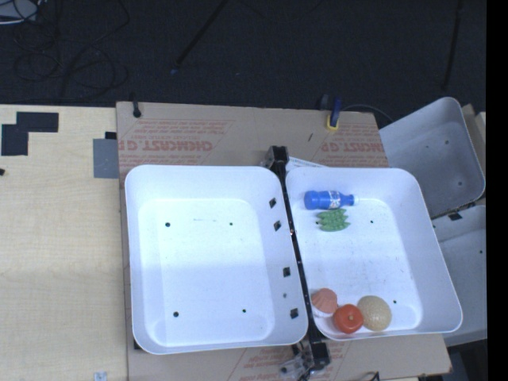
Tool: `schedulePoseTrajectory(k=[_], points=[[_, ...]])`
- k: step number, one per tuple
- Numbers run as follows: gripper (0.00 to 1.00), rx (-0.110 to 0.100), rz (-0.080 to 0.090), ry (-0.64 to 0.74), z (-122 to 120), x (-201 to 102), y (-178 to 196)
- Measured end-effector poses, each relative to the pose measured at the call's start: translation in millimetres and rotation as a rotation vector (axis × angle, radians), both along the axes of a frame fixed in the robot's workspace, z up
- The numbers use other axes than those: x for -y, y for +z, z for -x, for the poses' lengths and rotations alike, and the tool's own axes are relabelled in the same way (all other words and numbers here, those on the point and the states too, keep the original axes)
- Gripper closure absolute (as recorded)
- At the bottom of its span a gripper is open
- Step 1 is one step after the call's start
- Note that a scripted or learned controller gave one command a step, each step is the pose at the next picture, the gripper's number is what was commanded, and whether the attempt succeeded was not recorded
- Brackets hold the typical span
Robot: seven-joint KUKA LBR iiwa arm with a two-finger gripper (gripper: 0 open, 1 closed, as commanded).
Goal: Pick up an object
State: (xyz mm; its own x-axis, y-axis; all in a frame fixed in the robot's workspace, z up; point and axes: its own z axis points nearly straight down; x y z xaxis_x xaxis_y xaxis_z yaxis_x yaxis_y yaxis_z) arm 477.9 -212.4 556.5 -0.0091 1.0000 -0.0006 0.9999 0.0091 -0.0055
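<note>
Red round object (348, 318) sits nearest, at the near rim of the right bin (432, 236), touching a tan ball (375, 312) on one side and a pinkish shell-like piece (324, 299) on the other. All three are crowded into the near corner. Blue bottle (328, 200) lies on its side at the far end of the same bin, with a small green flat item (333, 221) just beside it. Left bin (143, 213) shares the counter (55, 236).

Claw state: cannot tell, so places relative to it can't be given. The right bin is on the side the arm reaches in from.

Any of the five could be the pick target; none is lifted yet.

Risks, as a judgement:
- The near cluster is tight, so a descent there likely bumps a neighbour or the bin wall.
- The round ones could roll off.
- The bottle may spin or roll if pinched off-centre.
- The green item looks low and thin, so the claw could close over nothing.
</note>
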Motion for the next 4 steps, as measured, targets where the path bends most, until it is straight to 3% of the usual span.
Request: schedulePoseTrajectory(k=[1, 2, 3, 4], points=[[1.0, -0.001, 0.001, 0.004, -0.9, -0.3, 10.0], [0.0, -0.002, 0.0, 0.005, -0.9, -0.4, 9.6], [1.0, -0.003, 0.001, 0.009, -1.8, -0.8, 19.7], [0.0, -0.004, 0.0, 0.009, -1.8, -0.9, 19.2]])
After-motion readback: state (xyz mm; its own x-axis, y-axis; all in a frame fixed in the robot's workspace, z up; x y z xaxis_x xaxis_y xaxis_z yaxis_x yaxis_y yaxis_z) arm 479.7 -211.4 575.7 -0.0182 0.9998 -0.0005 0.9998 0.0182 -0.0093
